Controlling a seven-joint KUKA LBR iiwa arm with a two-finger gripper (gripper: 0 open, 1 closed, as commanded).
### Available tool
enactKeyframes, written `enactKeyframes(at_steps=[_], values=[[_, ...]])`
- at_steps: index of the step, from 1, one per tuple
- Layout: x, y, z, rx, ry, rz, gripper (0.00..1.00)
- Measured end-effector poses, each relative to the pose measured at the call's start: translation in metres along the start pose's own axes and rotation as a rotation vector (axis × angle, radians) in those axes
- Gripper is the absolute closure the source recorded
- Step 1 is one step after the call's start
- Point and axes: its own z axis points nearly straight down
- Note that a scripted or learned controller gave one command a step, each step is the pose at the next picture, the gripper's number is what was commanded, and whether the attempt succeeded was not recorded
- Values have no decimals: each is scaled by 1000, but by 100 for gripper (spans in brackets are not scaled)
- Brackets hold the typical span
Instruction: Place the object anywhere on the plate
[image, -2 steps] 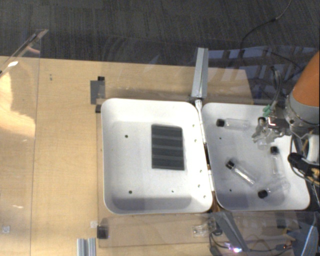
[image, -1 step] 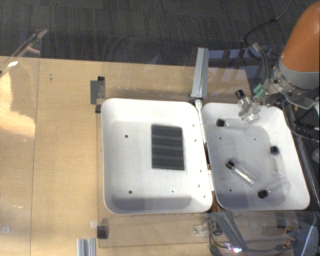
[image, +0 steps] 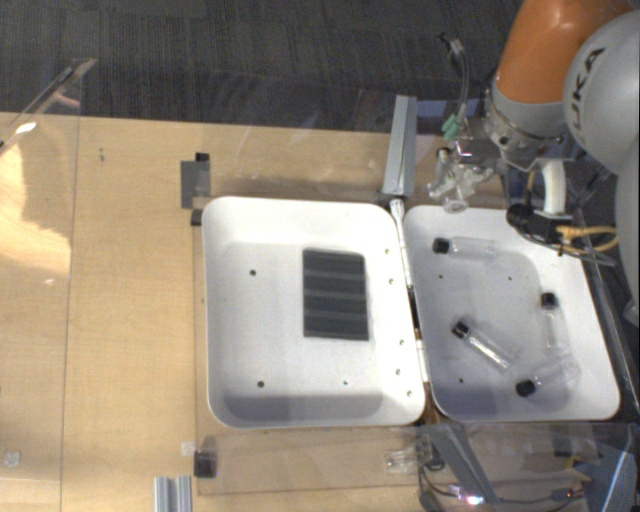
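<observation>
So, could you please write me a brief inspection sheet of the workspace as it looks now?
Surface: wooden bench bearing two white bins, left bin and right bin.
Job's things: dark ribbed plate flat in the left bin; four clear vials with black caps scattered in the right bin.
Clutter: nothing seen.
Grippers: gripper above the right bin's far left corner; nothing seen between it.
Cables: bundle beside the wrist; more wires at the near edge.
Surroundings: dark carpet beyond the bench.

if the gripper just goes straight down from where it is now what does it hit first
Probably the far rim of the right bin, near its back-left corner: the gripper hangs there. Depth is unclear, so it may land just inside.
</observation>
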Motion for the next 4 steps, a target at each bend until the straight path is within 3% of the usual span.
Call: enactKeyframes(at_steps=[1,2,3,4], values=[[46,2,20,3,0,710,100],[117,-21,51,3,2,320,100],[173,9,168,-6,6,379,100],[234,13,52,-3,3,-10,100]])
